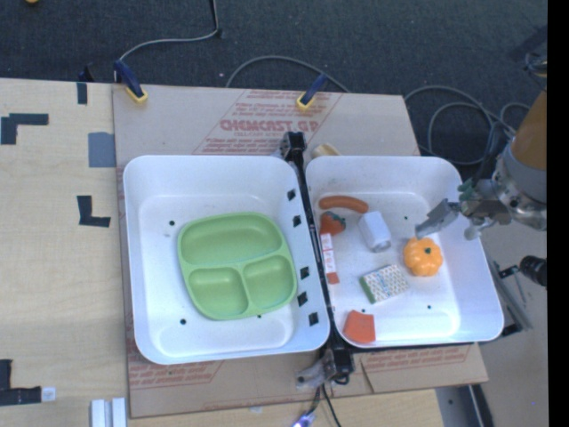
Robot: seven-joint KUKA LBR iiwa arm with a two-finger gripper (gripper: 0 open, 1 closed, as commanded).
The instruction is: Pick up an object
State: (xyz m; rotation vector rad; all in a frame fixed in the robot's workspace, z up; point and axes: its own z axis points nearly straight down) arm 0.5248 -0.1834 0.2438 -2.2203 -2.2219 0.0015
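Note:
The right bin [462, 314] holds several small objects. An orange pumpkin-shaped toy [423, 257] lies near its right side. To its left are a grey cylinder [375, 230], a red sausage [343, 205], a green-and-white patterned block [385, 283] and an orange-red wedge [360, 326]. A thin red-and-white stick [328, 258] lies along the bin's left wall. My gripper [452, 224] hangs over the bin's right edge, just above and to the right of the pumpkin. Its fingers [433, 219] are spread apart, open, with nothing between them.
The left bin [142, 238] holds a green divided plate [237, 265]. Both bins rest on cardboard [258, 123] held by clamps. Cables [453, 114] loop behind the right bin, and the arm's wrist [524, 185] stands at the right.

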